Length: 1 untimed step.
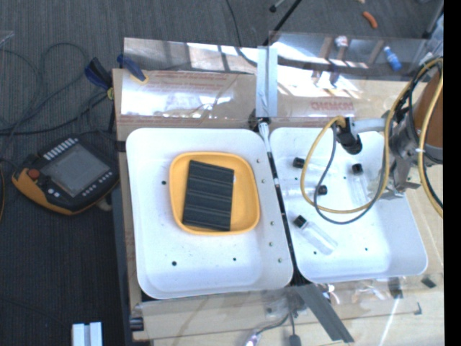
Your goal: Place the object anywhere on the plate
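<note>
Gripper (395,186) over right bin (403,254), state unclear; dark ribbed slab (209,194) lies flat on yellow plate (248,207), looks stiff, edge-grabbable.

plate (248,200): yellow-orange | block (209,194) on it: black, ribbed with fine lines | bins (151,251): white | cable (317,157) over right bin: yellow | pendant (68,176) at left: orange and black, grey screen | floor (57,71): dark grey
</note>
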Available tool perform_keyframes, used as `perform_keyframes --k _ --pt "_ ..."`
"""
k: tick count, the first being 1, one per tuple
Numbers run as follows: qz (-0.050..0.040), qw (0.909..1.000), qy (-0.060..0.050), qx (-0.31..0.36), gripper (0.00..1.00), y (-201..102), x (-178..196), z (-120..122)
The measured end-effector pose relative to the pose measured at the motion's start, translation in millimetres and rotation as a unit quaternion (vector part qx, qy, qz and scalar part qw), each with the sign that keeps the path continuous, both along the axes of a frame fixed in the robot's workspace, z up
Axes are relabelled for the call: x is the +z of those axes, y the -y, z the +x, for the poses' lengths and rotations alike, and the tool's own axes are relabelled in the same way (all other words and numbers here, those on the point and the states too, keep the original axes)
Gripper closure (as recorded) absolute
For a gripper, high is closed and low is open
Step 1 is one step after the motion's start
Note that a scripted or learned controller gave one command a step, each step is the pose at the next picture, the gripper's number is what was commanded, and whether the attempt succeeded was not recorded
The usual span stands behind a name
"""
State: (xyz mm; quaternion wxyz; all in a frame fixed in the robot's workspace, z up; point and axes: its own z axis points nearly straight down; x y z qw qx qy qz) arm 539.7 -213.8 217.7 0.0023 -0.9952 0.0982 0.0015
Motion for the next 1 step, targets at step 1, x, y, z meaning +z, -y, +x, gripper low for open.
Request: perform_keyframes --k 1 --pt "0.0001 1.0 0.0 0.0 0.0 0.0 -0.2 -0.1"
